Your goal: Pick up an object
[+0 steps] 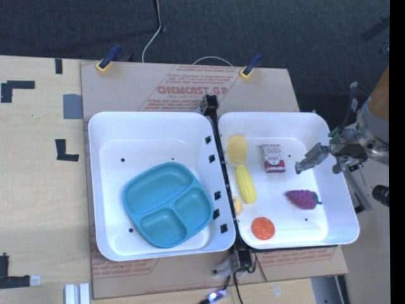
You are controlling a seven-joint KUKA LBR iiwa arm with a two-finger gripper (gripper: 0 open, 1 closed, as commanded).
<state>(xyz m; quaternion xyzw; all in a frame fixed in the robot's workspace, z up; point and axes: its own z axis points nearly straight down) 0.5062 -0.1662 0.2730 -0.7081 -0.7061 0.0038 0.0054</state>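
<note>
White right bin [329, 230] held the loose objects; end effector [314, 156] hovered at its right rim with nothing in it.
End effector sat over the bin's upper right part, one dark finger [309, 158] pointing left; how far open it was could not be told. Red-and-white carton [273, 158] lay just left of it, closest. Purple grapes [302, 199] lay below it, near. Orange ball [263, 228] sat lower left, well apart. Yellow corn [245, 183] and yellow lemon [236, 148] lay along the bin's left wall, farthest. Left bin [104, 170] held a blue divided plate [168, 204]. Both bins sat on cardboard [183, 90] over the worktop [38, 189].
</note>
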